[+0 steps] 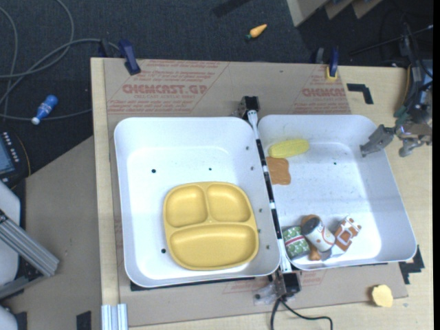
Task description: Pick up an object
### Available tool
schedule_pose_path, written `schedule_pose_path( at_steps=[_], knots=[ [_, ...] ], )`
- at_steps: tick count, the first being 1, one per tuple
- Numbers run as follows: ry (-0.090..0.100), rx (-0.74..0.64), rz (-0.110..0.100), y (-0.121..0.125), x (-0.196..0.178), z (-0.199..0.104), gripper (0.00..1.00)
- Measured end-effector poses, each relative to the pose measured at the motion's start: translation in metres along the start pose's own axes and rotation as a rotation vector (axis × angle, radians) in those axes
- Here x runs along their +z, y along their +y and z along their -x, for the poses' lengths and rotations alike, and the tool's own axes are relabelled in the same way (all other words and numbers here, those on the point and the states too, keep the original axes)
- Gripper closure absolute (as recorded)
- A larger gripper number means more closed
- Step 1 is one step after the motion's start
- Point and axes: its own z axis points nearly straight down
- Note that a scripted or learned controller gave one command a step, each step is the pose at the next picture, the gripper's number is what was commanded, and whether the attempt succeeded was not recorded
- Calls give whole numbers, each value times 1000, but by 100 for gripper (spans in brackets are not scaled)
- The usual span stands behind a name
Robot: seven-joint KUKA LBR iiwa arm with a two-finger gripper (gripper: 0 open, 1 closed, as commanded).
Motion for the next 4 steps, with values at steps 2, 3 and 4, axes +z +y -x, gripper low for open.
schedule_pose_path(
  at_steps=[2, 3, 4],
  knots=[
    [7, -6, -10, -91, 147, -124, 0],
    [3, 1, -4, -90, 154, -117, 0],
    [1, 1, 0, -89, 143, -117, 100]
  ],
)
